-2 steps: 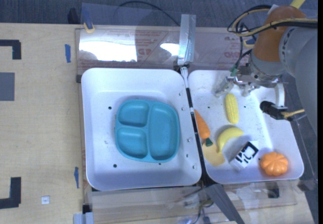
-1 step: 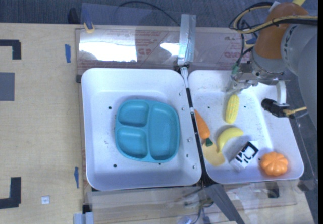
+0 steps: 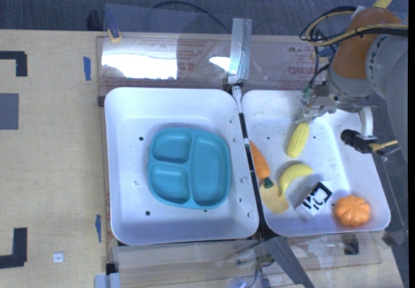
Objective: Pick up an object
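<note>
Lying slantwise in the right bin near its back edge: the corn cob, upper tip just under the gripper. Probably a light, stiff plastic toy, bumpy enough to give some grip yet round enough to roll; best pinched across the middle, squarely over the narrow width. Hanging directly above that upper tip, not closing on anything visible; opening too blurred to judge. Crowding the front half of the bin: carrot along the left wall, yellow fruit, black-and-white cube, small pumpkin. Nothing touching the cob, so no obstruction. Sitting apart in the left bin: blue divided plate.
</note>
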